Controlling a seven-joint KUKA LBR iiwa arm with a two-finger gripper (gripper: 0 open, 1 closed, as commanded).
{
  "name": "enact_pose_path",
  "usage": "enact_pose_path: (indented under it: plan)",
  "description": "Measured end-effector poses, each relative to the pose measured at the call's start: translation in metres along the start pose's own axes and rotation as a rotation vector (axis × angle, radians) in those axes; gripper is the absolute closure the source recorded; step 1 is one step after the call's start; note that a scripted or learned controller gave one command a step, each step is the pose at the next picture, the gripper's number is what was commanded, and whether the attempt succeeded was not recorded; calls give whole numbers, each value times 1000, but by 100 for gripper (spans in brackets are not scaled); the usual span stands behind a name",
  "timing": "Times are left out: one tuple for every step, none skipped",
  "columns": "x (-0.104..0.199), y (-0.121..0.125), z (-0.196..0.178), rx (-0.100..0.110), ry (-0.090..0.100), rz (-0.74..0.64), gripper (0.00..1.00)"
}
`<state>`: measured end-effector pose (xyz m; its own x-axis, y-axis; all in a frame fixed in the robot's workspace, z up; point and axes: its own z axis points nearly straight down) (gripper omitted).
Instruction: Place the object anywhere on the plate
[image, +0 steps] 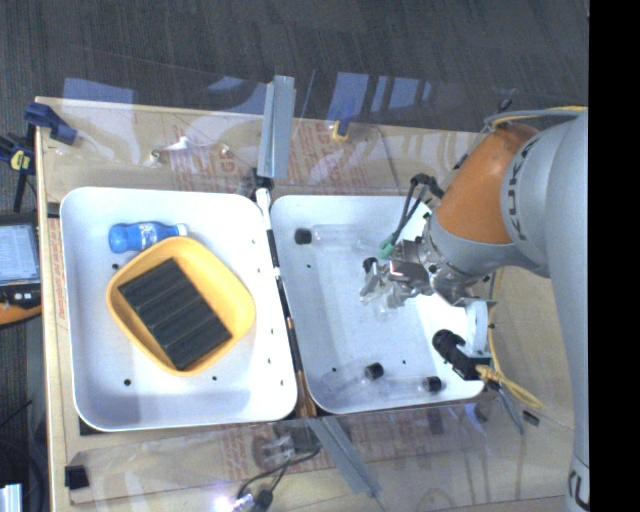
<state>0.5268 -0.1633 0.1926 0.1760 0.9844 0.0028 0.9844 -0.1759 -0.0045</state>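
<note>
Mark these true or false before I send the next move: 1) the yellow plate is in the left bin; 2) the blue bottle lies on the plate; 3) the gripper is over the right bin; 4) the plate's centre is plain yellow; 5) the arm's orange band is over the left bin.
1) True: the yellow plate sits in the left bin.
2) False: the blue bottle lies on the bin floor beside the plate's upper edge.
3) True: the gripper is above the right bin.
4) False: a dark ribbed panel covers the plate's centre.
5) False: the orange band is at the right bin's upper right.
</note>
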Motion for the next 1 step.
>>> enact_pose_path:
  plan:
    - [84,-1,3,3,-2,-235,100]
